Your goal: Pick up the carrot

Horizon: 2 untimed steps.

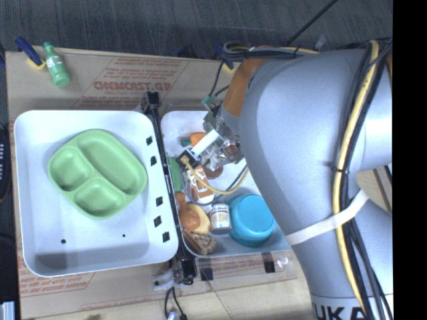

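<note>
Starting at the lower edge of the frame, we see the right-hand bin [235, 247], which holds a crowded heap: a blue bowl [253, 220] at its lower right, a small can [220, 218] just left of the bowl, and bread-like pieces [194, 224] against the bin's left wall. We judge that this crowding is why the arm comes in steeply from the right, its grey bulk covering much of the bin (the far right corner is hidden under it). Higher up, near the middle of the frame, the gripper [208, 151] hangs low over the pile, beside a packaged snack [198, 184]. We cannot tell whether it is spread or closed, since the wrist and cables blur together with the clutter. An orange shape just above and left of it, near the bin's upper wall, is what we take to be the carrot [197, 139]; it appears to lie apart from the gripper, not held. On the left, the other bin [40, 239] holds a green divided plate [97, 173], its compartments bare. Farthest away, at the upper left, a green bottle [57, 66] lies on the cardboard.
</note>
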### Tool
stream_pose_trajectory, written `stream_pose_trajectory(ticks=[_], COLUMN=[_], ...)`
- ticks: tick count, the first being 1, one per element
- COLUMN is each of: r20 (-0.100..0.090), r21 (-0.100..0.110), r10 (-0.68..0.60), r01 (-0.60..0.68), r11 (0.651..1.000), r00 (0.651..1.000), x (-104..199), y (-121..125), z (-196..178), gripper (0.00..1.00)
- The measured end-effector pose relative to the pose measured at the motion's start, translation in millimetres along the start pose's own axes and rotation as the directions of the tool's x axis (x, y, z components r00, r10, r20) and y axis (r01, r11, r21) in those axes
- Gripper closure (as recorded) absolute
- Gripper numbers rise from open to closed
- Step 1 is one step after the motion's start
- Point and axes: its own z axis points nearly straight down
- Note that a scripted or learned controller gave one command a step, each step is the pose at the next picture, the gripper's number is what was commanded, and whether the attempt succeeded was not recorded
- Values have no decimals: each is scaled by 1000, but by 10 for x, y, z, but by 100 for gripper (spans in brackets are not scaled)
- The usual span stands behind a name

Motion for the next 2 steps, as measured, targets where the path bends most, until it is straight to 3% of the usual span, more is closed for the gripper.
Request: stream_pose_trajectory(ticks=[1, 2], r20=[-6, 11], r21=[-3, 6], r10=[153, 51], r01=[-153, -51], r11=[988, 999], r00=[988, 999], x=[199, -228], y=[142, -46], z=[-1583, -54], gripper=[100, 100])
